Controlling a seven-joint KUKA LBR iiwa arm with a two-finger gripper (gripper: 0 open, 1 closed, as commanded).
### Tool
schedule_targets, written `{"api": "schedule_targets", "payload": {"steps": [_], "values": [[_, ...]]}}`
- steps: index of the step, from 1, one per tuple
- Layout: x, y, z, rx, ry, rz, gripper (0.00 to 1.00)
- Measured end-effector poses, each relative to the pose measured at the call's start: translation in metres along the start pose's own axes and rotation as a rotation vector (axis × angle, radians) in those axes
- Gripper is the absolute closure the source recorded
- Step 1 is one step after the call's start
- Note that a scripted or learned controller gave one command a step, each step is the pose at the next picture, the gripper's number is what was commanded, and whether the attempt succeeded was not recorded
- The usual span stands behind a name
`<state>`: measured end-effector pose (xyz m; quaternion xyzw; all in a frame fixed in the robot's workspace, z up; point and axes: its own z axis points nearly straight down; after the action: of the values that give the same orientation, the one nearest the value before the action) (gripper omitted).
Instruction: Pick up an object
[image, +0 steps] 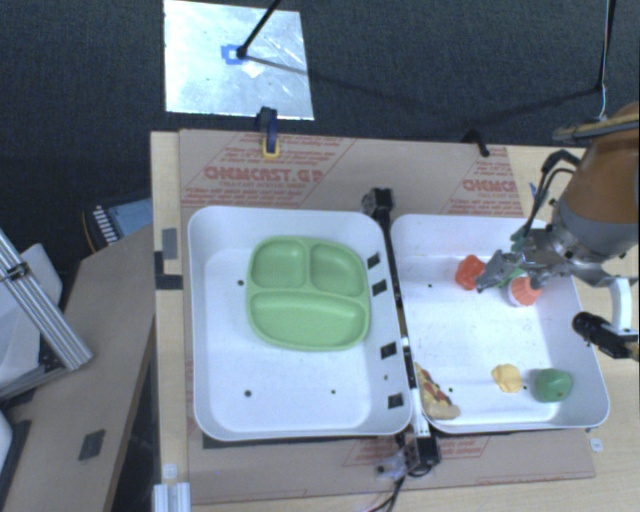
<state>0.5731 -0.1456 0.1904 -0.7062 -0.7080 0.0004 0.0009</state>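
Hovering low in the right bin, the end effector sits between two orange-red objects; whether it grips either, I cannot tell. Nothing looks lifted yet, so grasp and raise seem left to do.

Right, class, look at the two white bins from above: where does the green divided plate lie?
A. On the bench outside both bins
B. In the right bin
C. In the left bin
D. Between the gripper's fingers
C: the green divided plate lies flat in the left bin, while the right bin holds the small items near the gripper.
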Motion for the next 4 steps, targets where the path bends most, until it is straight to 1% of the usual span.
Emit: {"api": "schedule_targets", "payload": {"steps": [1,2,3,4], "values": [[0.000,0.001,-0.001,-0.003,-0.001,0.000,0.00],[0.002,-0.007,0.045,0.000,-0.001,0.001,0.00],[0.000,-0.011,0.107,0.001,0.000,0.001,0.00],[0.000,-0.010,0.106,-0.003,0.000,0.001,0.00]]}}
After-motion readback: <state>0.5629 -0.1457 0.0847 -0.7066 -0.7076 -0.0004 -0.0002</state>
